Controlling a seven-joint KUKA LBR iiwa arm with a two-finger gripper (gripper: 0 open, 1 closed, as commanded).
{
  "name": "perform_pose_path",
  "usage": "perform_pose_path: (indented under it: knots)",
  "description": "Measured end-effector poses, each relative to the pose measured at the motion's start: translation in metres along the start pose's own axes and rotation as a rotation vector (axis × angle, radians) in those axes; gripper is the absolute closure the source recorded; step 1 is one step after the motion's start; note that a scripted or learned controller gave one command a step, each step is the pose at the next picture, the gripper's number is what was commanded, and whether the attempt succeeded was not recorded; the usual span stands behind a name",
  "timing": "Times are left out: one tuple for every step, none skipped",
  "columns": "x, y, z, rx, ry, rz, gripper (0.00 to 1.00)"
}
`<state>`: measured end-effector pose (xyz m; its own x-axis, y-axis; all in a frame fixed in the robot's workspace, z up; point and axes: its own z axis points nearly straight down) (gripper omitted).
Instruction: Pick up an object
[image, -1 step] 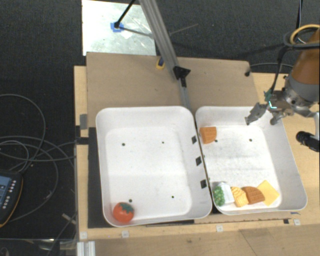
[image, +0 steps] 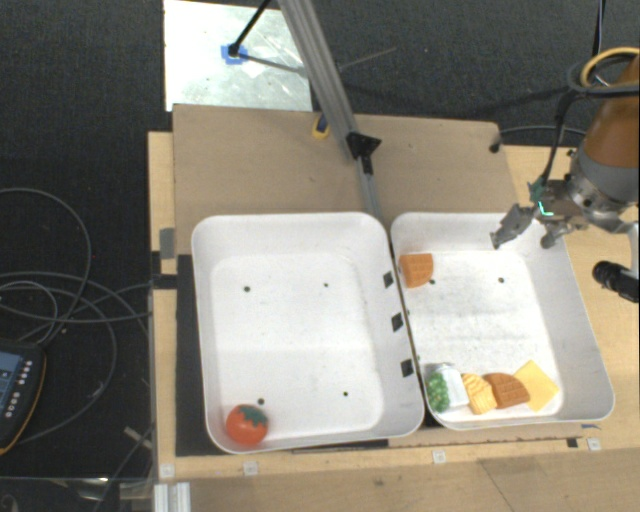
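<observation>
The grey arm (image: 605, 160) comes in from the right with its orange band above the wrist, and its pincer (image: 530, 231) hangs over the far right corner of the right bin (image: 590, 345). The two dark fingers are spread apart with nothing between them, one finger (image: 508, 228) angled toward the left and the other just beside the bin's right rim.

The counter (image: 250, 160) is a brown board carrying two shallow white bins set side by side, their inner rims touching along the middle. In the left bin (image: 290, 230) a red tomato (image: 246, 424) with a small green stalk sits in the near left corner, well apart from everything else.

In the right bin, an orange block (image: 417, 268) lies near the far left corner, just beside the rim shared with the other bin. It is well to the left of the pincer. Along the near edge of this bin several things lie in a row, close together: a green vegetable (image: 437, 391) at the left end, a white piece (image: 452, 385) touching it, a ridged yellow piece (image: 479, 393), a brown slab (image: 508, 389), and a yellow cheese wedge (image: 537, 384) at the right end.

A grey pole (image: 325, 70) slants across the far side of the counter toward the gap between the bins. Black cables (image: 60, 290) loop on the dark floor to the left.
</observation>
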<state>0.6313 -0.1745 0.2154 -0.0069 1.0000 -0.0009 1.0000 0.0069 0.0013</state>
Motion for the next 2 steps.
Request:
perform_pose_path:
  knots:
    - [-0.005,-0.006,0.045,0.004,0.001,0.006,0.0]
    - [-0.007,-0.007,0.087,0.003,0.001,0.006,0.0]
